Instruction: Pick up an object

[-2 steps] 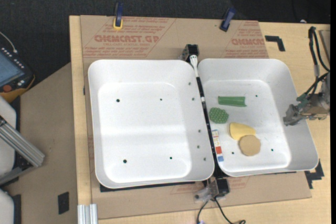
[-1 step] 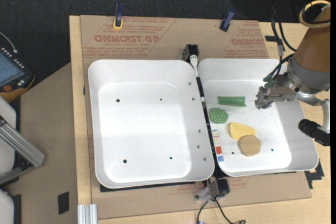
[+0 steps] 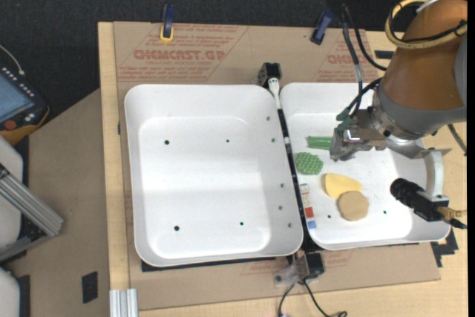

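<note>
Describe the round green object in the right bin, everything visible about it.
The round green object is a small flat disc with a dotted or meshed texture, lying flat on the floor of the right bin near its left wall. A darker green bar lies just above it, a yellow piece to its lower right. The gripper hangs close by, apparently not touching it.

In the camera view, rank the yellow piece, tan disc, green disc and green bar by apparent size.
1. Yellow piece and tan disc: alike, not ranked.
2. Green disc: slightly smaller.
3. Green bar: smallest as seen, though the end effector hides part of it.
</note>
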